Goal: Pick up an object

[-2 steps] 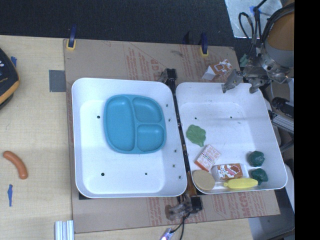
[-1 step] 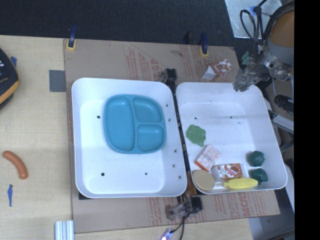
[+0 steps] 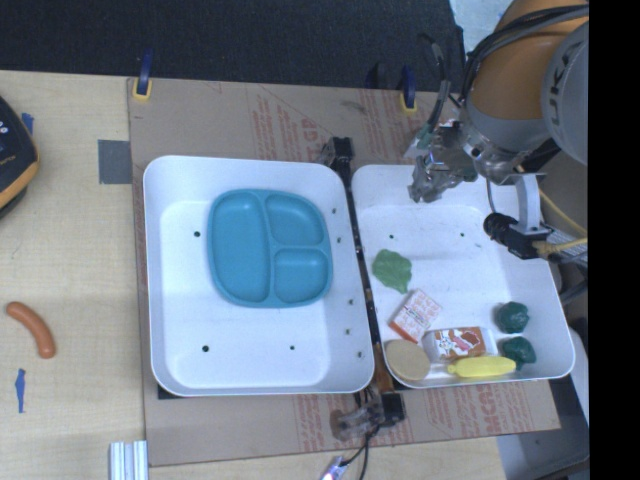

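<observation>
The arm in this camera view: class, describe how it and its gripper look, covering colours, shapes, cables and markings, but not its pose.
The arm has rounded, bulky segments: an orange band over a grey shell with dark lettering on its right side. Black cables loop along its upper left. The gripper is small, dark and metallic, with tangled wiring above it. A black fitting on a white strap hangs below the wrist.

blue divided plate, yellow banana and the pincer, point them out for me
blue divided plate [image 3: 240, 243], camera view, floor of its large left compartment
yellow banana [image 3: 482, 368], camera view, middle of its body
pincer [image 3: 430, 190], camera view, between its fingertips
</observation>
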You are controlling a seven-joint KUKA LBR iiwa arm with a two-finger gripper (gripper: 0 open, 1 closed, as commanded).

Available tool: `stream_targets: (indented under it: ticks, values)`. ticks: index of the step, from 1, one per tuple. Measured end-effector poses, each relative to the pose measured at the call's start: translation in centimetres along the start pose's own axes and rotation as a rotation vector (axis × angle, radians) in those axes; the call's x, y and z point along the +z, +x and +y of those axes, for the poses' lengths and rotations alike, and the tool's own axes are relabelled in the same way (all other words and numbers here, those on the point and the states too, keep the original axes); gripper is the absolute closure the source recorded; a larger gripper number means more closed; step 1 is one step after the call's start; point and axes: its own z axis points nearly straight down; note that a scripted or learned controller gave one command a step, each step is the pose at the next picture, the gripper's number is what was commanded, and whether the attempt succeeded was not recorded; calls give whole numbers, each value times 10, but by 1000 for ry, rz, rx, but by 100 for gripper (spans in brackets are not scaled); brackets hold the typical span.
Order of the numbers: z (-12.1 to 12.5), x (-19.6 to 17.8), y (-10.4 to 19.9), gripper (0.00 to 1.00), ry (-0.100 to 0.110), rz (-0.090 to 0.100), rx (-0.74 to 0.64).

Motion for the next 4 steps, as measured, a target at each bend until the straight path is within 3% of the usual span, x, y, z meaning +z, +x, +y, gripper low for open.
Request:
stream_targets:
  ticks: [1, 2, 3, 4]
  values:
    - [-27, -13, -52, 100, 1, 0, 3]
    - [-51, 0, 11, 100, 1, -1, 0]
    - [-51, 0, 10, 0, 0, -1, 1]
    - [-64, 102, -30, 0, 1, -1, 1]
